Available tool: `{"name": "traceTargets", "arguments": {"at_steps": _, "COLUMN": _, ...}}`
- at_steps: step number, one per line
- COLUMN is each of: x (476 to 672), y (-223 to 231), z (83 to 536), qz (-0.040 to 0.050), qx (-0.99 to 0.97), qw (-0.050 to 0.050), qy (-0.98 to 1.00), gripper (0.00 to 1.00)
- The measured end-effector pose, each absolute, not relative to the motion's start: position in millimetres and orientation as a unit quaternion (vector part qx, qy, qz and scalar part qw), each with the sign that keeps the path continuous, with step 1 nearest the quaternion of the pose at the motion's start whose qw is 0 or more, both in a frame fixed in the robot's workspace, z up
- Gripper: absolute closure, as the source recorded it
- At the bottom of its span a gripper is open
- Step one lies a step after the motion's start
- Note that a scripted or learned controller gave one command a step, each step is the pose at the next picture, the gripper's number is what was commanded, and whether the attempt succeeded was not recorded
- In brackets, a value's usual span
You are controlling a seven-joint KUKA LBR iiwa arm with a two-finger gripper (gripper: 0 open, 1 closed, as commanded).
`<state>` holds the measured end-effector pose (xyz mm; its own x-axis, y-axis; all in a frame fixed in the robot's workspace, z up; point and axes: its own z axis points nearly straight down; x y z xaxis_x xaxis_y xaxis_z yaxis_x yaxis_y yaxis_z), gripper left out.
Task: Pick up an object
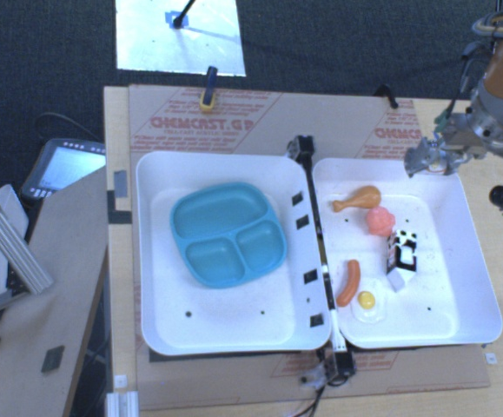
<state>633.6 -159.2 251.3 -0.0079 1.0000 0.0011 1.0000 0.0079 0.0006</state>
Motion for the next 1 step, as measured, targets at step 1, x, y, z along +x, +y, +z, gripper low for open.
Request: {"name": "traceTargets", "arguments": {"at_steps": 1, "x": 620.1, "y": -102.1, "z": 239.0, "qz": -0.0004, "qx": -0.704, "qw": 0.001, "qy": -0.710, "gripper": 1.00}}
